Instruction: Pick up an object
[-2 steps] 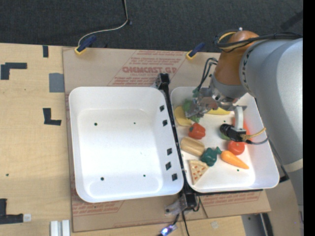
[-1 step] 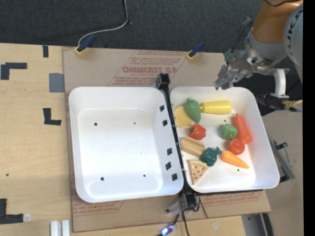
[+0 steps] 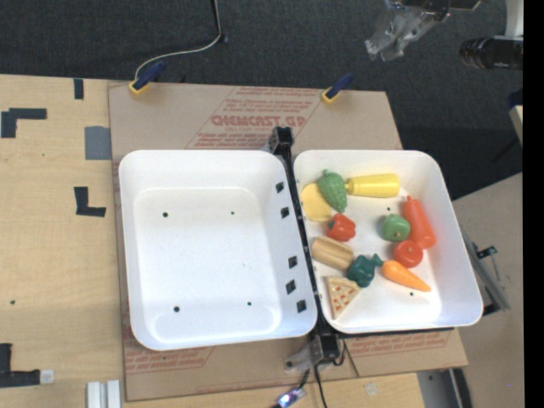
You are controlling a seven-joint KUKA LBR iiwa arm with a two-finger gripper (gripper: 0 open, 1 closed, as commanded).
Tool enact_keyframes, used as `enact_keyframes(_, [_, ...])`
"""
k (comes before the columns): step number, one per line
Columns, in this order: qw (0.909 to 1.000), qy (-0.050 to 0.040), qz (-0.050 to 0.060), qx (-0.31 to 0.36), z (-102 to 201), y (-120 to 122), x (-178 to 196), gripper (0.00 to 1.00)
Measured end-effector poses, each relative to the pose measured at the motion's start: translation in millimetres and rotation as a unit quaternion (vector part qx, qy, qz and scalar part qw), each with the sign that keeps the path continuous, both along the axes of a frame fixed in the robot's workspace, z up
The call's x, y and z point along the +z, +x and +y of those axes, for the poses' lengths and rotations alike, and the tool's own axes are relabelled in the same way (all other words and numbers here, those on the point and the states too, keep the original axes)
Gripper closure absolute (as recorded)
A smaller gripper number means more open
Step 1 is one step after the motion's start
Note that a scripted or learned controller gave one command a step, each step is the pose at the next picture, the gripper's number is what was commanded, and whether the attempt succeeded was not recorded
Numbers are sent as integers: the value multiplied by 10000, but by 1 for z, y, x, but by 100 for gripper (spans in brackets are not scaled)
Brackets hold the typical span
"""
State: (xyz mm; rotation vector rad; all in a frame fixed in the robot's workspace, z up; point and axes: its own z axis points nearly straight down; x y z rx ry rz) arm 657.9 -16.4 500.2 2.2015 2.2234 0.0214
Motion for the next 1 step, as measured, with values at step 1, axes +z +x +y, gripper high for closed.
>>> enact_keyframes(1, [9999, -7, 156, -42, 8, 9, -234, 100])
